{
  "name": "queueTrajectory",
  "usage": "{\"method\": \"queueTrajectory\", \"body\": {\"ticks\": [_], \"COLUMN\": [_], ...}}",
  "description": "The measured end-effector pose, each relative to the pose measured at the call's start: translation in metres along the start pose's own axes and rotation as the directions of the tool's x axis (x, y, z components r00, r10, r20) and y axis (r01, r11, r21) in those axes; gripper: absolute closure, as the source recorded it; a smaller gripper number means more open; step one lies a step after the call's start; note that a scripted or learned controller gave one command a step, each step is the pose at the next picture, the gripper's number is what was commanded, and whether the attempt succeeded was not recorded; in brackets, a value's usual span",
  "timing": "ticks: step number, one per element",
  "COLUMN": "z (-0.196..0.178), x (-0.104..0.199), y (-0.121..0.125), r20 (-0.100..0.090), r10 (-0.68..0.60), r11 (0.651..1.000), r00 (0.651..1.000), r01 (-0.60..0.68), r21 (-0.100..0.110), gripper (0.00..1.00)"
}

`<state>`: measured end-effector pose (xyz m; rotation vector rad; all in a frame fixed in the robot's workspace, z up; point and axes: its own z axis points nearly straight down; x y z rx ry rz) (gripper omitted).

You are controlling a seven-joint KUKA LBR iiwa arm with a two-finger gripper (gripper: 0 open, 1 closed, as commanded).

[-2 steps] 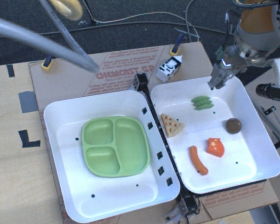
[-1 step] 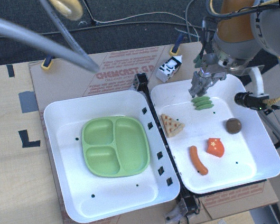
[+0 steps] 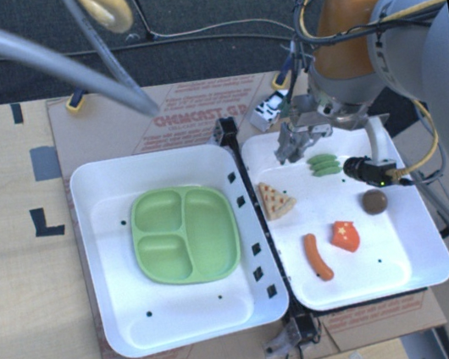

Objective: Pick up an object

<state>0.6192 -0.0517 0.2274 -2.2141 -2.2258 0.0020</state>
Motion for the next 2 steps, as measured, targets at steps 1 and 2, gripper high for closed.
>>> {"method": "queueTrajectory", "body": {"ticks": [1,2], "z": [0.001,0.006], "x": [0.051,0.11], "y": [0.002,-0.017], "r20": [0.0,0.0], "r10": [-0.001,-0.001], "r11": [1.0,1.0], "r00": [1.0,1.0], "r01": [0.001,0.001], "r21": [-0.001,0.001], "gripper": [1.0,1.0]}}
